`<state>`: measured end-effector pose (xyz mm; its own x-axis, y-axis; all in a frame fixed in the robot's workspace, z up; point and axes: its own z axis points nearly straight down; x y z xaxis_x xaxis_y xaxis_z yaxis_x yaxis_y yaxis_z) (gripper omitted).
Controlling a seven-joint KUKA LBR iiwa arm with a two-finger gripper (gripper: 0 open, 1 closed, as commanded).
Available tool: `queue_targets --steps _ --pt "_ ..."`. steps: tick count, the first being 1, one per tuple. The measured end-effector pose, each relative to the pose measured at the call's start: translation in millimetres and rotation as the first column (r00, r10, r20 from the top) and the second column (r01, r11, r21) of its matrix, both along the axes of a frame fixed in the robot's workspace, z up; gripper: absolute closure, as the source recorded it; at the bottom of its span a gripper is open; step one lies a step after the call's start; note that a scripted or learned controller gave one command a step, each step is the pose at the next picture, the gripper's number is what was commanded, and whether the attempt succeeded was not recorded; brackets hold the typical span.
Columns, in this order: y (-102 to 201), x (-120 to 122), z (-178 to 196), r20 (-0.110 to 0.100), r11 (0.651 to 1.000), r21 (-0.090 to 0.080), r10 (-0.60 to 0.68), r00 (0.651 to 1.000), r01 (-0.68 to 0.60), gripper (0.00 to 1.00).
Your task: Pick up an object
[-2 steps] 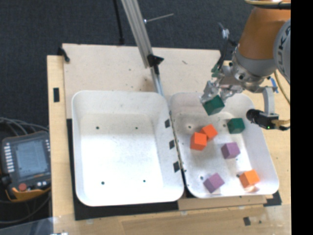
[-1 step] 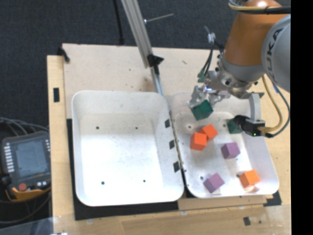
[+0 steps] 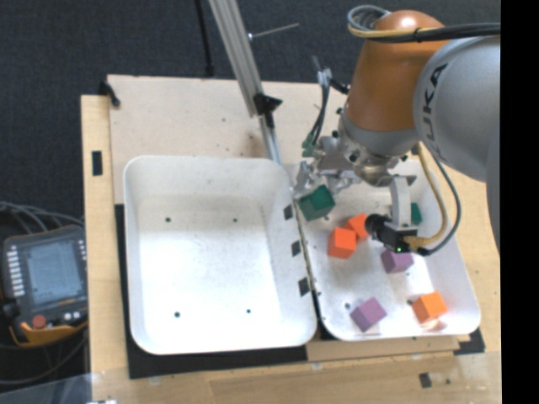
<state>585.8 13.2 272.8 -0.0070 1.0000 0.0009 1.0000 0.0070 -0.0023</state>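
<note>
Tool (image 3: 313,190) clamped on green cube (image 3: 317,202), held just above the right bin's (image 3: 461,289) left edge near the divider. Orange cube (image 3: 342,242) and purple cube (image 3: 368,314) lie below in that bin.

Smooth plastic and bare board under the arm

The two white bins (image 3: 210,251) are looking like smooth, faintly glossy plastic, speckled with dust; the bench (image 3: 177,112) is showing pale, matt, wood-like board. At twelve o'clock the aluminium rail (image 3: 236,45) is gleaming dully, while the arm's orange band (image 3: 383,66) is shining glossy. The blocks (image 3: 368,313) are looking matt.
</note>
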Motion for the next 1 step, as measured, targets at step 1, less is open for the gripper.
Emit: queue_targets --steps 1 --pt "49.8 -25.6 -17.0 -0.001 1.000 0.000 0.000 1.000 0.000 1.00"
